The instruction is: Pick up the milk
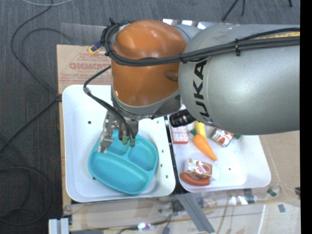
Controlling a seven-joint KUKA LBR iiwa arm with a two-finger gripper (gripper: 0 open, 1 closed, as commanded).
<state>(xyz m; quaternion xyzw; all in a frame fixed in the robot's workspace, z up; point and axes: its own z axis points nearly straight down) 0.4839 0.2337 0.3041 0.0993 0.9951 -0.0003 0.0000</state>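
1. Nearest the lens was the grey arm (243, 82), with its orange band (146, 62) just above the claw; reaching in from the right, it hid much of both bins behind the claw.
2. Below that band the claw (117, 139) pointed down, its fingers spread with nothing between them.
3. Directly under the claw lay a blue divided plate (124, 165), its far rim beneath the fingertips. Whether the tips touched it could not be told.
4. Around the claw and plate was the left bin (78, 111), so the claw stood over the wrong bin for this task.
5. Just right of the claw, across the wall between the bins, a white-and-red carton (179, 135) stood at the near-left edge of the right bin (253, 174). I judged this to be the milk, though the label was too small to read.
6. Farther right of the claw lay a carrot (205, 147), and beyond it a second small red-and-white pack (223, 138), which could also be the milk.
7. Right of the claw and nearer the camera sat a brown packet (200, 167) touching a sausage (195, 180).
8. By my judgement the pick had not begun: the claw would need to cross right over the dividing wall and close on the carton's narrow sides.
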